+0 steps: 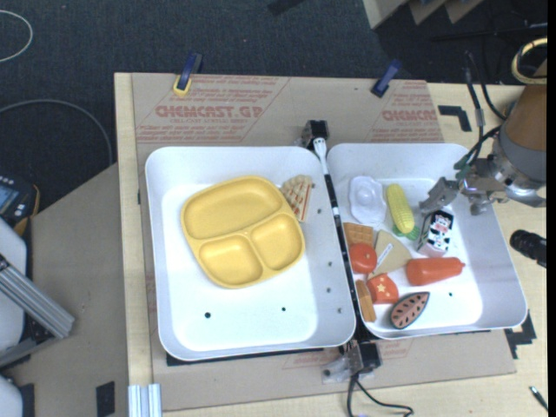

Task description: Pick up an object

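Observation:
My gripper (453, 204) hangs over the right part of the right bin (504, 268), its fingers spread open with nothing between them. Just below it stands a small black-and-white milk carton (440, 232). An orange carrot-like piece (433, 270) lies in front of the carton. A yellow corn cob (400, 209) and a white piece (366, 195) lie to the gripper's left. Further left and forward are a cracker (357, 234), a tomato (362, 257), a cheese wedge (388, 256), a red piece (382, 287) and a brown oval piece (409, 309).
The left bin (243, 328) holds a yellow divided plate (241, 230) with a waffle piece (298, 197) at its right edge. The arm comes in from the right above the bin rim. Cables run along the seam between the bins.

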Robot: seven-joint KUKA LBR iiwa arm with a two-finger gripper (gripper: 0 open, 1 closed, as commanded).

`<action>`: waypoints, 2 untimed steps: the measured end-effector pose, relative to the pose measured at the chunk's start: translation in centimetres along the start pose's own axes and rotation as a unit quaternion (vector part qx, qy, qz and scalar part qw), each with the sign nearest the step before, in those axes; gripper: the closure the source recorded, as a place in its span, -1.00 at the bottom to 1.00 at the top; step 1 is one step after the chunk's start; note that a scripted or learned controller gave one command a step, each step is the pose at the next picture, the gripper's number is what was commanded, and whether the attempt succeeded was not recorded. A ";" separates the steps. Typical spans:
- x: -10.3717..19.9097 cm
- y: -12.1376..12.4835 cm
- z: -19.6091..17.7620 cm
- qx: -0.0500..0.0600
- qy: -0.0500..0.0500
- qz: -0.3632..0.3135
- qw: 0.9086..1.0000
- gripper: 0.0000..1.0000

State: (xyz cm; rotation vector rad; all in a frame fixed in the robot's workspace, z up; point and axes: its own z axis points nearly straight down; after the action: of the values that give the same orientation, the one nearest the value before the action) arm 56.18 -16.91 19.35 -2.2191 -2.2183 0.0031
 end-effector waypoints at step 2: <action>0.4 0.9 8.6 -0.009 -0.004 0.001 1.000 -1.00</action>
State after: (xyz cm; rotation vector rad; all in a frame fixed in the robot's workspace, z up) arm 57.08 -16.50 10.71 -2.2355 -2.2292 -0.0074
